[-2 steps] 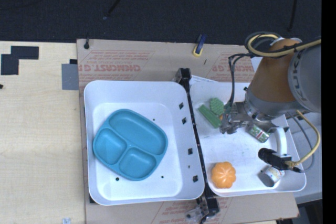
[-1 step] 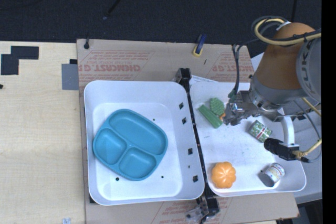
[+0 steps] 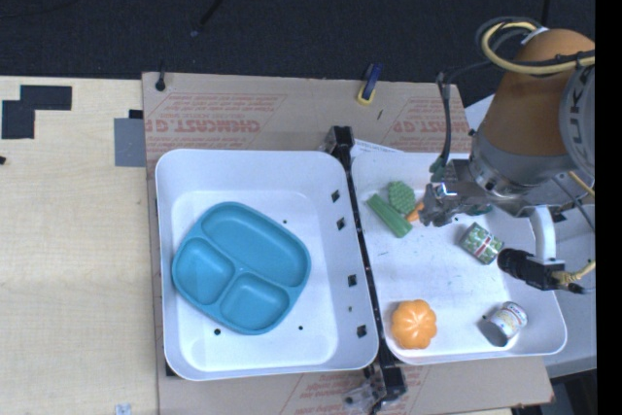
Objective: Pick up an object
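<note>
My gripper [image 3: 439, 206] hangs low over the right bin [image 3: 457, 282], near its back middle. Just left of it lie a green ridged toy [image 3: 393, 207] and a small orange piece [image 3: 414, 215], very close to the gripper's tip. A small green can [image 3: 479, 243] lies on its side just right of the gripper. An orange pumpkin-shaped toy [image 3: 413, 324] sits at the bin's front left and a silver can [image 3: 502, 321] at its front right. The wrist hides what is directly beneath the gripper.
The left bin [image 3: 194, 180] holds a blue divided plate [image 3: 241, 265]. A black divider [image 3: 355, 248] runs between the bins. The orange-banded arm [image 3: 530, 112] and its cables loom over the right bin's far right corner. Brown cardboard [image 3: 253, 117] lies behind the bins.
</note>
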`<state>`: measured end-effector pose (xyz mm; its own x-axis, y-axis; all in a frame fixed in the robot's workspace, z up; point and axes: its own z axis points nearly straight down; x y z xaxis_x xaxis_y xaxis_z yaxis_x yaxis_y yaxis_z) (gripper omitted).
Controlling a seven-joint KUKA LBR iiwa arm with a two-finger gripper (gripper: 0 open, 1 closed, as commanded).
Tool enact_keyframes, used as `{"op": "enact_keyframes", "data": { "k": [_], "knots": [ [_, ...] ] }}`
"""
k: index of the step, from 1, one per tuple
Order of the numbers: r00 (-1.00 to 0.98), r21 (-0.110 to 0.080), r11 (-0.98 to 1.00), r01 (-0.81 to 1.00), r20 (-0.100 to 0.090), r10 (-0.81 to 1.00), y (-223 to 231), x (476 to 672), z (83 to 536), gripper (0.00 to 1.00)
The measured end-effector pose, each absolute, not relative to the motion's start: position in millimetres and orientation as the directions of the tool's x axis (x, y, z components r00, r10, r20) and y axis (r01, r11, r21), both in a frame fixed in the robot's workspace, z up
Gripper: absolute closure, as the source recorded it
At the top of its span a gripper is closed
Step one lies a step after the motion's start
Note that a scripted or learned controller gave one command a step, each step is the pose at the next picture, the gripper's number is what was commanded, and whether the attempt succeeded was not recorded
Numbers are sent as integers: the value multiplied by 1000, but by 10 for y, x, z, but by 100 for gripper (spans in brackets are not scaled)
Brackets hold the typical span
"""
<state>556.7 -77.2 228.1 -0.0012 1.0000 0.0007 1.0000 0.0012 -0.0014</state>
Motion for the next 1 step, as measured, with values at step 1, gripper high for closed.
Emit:
{"op": "enact_keyframes", "data": {
  "k": [1],
  "knots": [
    [-3, -2, 3, 1000, 1, 1000, -247, 5821, 2337, 100]
  ]
}}
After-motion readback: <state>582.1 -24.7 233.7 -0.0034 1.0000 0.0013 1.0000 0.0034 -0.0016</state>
